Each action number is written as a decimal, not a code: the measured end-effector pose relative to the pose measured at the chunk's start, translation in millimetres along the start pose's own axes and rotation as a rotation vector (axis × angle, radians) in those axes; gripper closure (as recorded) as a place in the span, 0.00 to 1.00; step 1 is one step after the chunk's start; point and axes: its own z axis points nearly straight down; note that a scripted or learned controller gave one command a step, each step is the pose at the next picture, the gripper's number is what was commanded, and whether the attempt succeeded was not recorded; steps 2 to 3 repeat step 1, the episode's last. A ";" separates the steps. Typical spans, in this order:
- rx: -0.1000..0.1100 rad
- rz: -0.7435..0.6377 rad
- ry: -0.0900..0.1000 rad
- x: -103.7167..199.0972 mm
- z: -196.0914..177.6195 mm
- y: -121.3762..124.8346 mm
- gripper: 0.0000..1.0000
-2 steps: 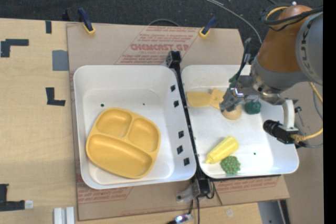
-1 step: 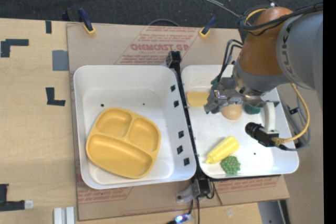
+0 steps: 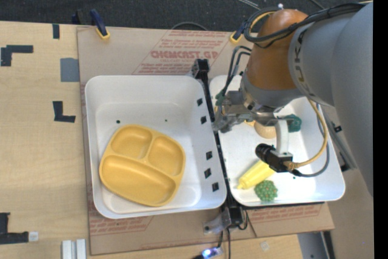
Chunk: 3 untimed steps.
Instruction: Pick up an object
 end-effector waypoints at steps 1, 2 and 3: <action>-0.001 0.001 0.000 57.1 4.2 6.0 1.00; -0.001 0.001 0.000 57.1 4.2 6.0 1.00; -0.001 0.001 0.000 57.1 4.2 6.0 1.00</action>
